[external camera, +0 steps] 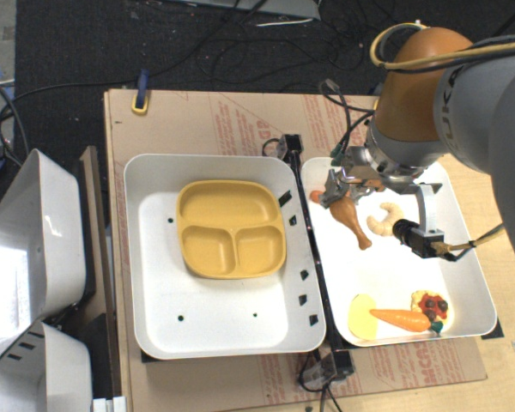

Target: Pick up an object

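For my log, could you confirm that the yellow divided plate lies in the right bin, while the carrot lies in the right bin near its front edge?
Not quite: the camera view shows the yellow divided plate in the left bin. The carrot does lie in the right bin near its front edge.

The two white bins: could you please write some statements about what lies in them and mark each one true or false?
1. The yellow divided plate lies in the left bin. True.
2. The toy carrot lies in the left bin. False: it lies in the right bin, near its front edge.
3. The toy chicken drumstick lies in the right bin, just below the end effector. True.
4. The plate has two compartments. False: it has three.
5. The arm's orange band is over the left bin. False: it is above the right bin's far end.
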You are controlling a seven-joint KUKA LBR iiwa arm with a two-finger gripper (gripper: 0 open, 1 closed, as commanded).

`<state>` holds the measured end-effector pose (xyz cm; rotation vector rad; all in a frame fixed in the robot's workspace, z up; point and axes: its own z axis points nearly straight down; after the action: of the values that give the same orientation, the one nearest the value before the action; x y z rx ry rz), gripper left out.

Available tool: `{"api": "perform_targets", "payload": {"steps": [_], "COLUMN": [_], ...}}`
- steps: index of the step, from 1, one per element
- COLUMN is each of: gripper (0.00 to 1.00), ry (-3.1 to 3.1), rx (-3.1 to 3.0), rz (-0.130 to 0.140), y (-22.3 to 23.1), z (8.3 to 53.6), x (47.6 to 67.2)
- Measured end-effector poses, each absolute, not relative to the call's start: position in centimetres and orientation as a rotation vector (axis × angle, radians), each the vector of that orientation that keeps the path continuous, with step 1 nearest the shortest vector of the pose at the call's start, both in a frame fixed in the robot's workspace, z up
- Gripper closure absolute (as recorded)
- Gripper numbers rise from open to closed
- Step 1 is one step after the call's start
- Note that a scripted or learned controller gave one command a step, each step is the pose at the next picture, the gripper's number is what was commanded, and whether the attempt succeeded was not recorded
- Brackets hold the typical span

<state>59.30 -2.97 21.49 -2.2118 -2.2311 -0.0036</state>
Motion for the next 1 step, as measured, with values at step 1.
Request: {"api": "perform_targets", "payload": {"steps": [1], "gripper": [1.0], "ry": [-2.231], "rx": [-2.213], "rz": [-0.005], "y": [1.49], "z": [22.65], "x": [60.65]}}
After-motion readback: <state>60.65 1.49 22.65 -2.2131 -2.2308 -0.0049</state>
